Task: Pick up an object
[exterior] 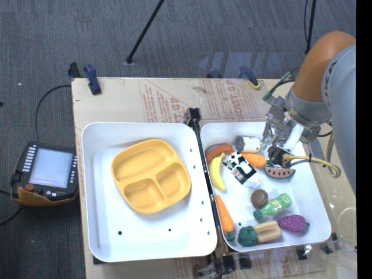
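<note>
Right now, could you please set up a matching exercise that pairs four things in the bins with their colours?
Things:
1. divided plate in the left bin
2. banana
3. grapes
4. bottle

Colours:
A. purple
B. green
C. orange-yellow
D. pale yellow

Pairs: 1-C, 2-D, 3-A, 4-B
</note>
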You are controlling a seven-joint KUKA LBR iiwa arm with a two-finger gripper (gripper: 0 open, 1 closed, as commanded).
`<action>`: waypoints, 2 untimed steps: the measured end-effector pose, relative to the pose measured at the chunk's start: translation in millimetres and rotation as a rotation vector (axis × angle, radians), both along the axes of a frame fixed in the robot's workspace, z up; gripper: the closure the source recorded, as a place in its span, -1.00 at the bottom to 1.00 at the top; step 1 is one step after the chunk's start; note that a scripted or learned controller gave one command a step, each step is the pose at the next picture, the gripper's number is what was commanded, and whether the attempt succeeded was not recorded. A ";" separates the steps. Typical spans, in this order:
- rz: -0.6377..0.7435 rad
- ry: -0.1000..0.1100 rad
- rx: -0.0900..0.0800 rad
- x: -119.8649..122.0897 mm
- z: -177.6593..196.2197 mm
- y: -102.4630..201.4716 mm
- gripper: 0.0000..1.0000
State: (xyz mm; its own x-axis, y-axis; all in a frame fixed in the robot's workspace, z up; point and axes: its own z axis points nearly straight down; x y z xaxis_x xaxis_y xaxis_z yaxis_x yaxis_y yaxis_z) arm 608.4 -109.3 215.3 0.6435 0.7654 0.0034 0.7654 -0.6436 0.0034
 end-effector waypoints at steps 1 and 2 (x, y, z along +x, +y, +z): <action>-0.298 0.007 0.002 17.3 60.3 6.5 1.00; -0.663 0.010 0.003 20.9 74.2 -61.2 1.00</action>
State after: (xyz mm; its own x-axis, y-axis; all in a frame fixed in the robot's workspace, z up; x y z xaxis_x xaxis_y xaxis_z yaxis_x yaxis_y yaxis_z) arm 629.3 -170.5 289.5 0.9783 0.2074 -0.0040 0.2073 -0.9783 -0.0040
